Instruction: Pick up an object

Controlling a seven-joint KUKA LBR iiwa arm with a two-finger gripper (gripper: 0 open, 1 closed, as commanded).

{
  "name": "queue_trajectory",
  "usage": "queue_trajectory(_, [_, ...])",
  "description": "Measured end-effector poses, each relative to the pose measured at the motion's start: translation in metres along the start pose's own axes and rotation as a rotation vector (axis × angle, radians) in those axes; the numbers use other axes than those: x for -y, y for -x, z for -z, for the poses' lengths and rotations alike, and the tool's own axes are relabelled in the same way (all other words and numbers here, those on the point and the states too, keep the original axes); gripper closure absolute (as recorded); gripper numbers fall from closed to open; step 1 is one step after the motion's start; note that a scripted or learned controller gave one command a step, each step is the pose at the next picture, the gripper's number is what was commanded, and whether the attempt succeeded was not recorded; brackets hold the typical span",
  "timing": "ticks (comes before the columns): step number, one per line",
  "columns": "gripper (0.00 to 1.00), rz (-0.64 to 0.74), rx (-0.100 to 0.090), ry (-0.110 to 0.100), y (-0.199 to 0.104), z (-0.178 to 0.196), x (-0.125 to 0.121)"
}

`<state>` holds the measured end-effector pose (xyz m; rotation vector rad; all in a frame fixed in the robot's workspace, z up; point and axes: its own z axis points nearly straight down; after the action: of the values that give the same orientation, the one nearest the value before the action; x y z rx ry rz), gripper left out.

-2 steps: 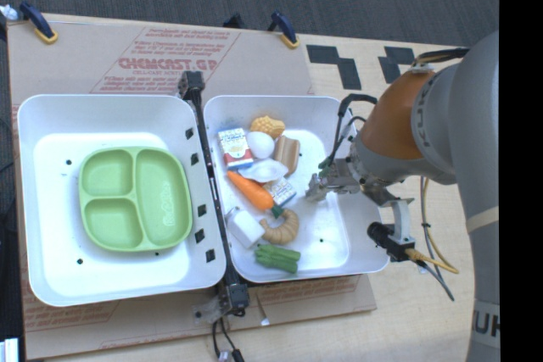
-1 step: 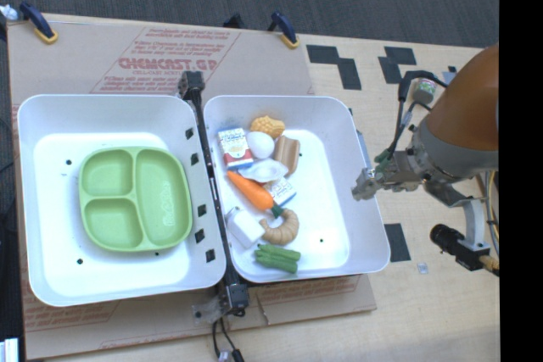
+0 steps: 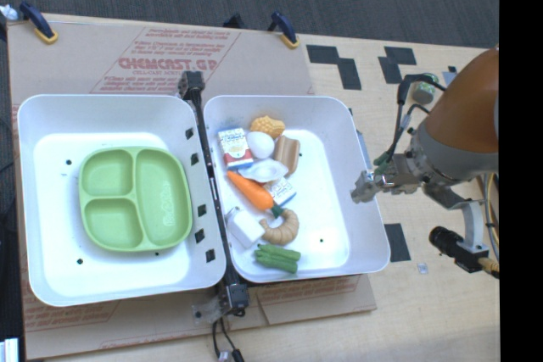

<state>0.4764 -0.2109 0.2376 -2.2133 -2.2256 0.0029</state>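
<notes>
Claw [image 3: 363, 186] sits just outside the right bin [image 3: 361, 220], can't tell its state. Carrot [image 3: 252, 190] lies mid-bin; probably light, stiff, slick plastic, so pinch across its thick middle.

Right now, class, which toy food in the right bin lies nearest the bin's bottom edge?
The green beans: they lie below the croissant and the carrot.

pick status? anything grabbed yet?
Done: nothing visibly. The carrot, the green beans and the other toy foods lie in the right bin, and the green tray sits in the left bin.
In hand: nothing seen. The gripper is at the right bin's right rim, apart from the pile.
Left: reach in, grasp an item, lift it.
</notes>
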Motion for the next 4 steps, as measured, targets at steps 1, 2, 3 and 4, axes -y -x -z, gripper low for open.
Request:
queue_trajectory(1, [1.0,0.002,0.001,0.001,-0.017,-0.015,-0.072])
queue_trajectory(2, [1.0,0.002,-0.001,-0.002,-0.015,-0.11,-0.09])
queue_trajectory(3, [1.0,0.002,0.001,0.0,-0.009,-0.146,-0.055])
queue_trajectory(4, [1.0,-0.001,0.0,0.002,0.0,-0.094,-0.038])
